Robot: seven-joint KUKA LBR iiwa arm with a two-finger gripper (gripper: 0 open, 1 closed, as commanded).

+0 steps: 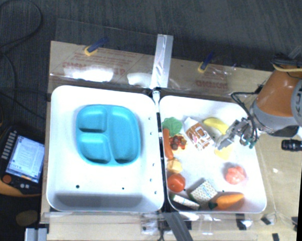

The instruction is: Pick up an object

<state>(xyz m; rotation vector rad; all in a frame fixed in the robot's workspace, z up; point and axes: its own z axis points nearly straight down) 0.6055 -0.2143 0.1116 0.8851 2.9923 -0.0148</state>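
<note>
**Camera setup: single fixed overhead view**

One camera above the counter (114, 61), looking down at a slant. Mid-range: both white bins (54, 151) sit centre frame, floor visible along top and left. Arm (279, 99) enters from right edge.

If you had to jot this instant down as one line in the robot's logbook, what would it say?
phase: reaching | gripper: low over right bin, beside banana | held: nothing seen | left bin: blue tray

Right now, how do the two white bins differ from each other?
The left bin holds one blue tray; the right bin holds many small toy foods, such as a banana and a tomato. The gripper is over the right bin, not the left bin. Both are shallow and white.
</note>
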